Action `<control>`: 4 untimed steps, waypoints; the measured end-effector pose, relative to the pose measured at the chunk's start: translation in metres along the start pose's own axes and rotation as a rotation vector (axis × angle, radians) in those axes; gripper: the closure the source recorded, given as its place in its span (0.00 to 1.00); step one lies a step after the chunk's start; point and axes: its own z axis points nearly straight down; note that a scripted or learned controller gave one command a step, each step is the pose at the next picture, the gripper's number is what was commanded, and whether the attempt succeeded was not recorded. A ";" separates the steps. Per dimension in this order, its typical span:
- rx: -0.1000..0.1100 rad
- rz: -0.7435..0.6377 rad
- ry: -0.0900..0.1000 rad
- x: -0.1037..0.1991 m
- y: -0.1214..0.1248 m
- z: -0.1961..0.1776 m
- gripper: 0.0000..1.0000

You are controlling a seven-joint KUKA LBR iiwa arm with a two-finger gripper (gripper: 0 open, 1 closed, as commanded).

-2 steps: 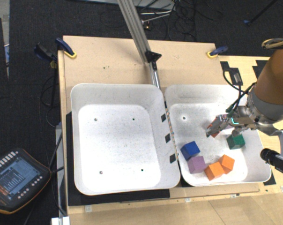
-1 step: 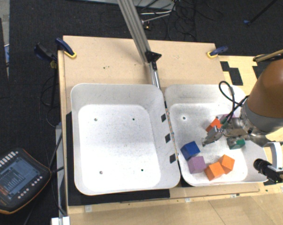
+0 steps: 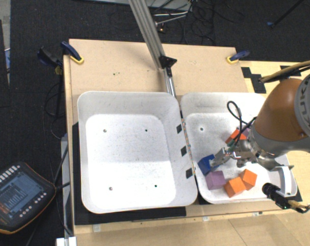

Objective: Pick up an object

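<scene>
Two white bins (image 3: 129,150) – three orange blocks (image 3: 235,187), one blue block (image 3: 205,164), one purple block (image 3: 215,179).

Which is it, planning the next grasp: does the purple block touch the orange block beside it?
Apart. The camera view shows a strip of white bin floor between the purple block and the orange block.

The hand (image 3: 220,159) reaches down into the right bin (image 3: 206,106), touching a blue block (image 3: 205,163). A purple block (image 3: 215,180) and two orange blocks (image 3: 241,183) sit near the worktop's (image 3: 124,65) front edge.
</scene>
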 end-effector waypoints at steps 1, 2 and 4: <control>-0.023 -0.003 -0.003 -0.001 0.006 0.021 0.00; -0.029 0.000 -0.004 -0.001 0.008 0.011 1.00; -0.011 -0.004 -0.003 0.001 0.021 -0.071 1.00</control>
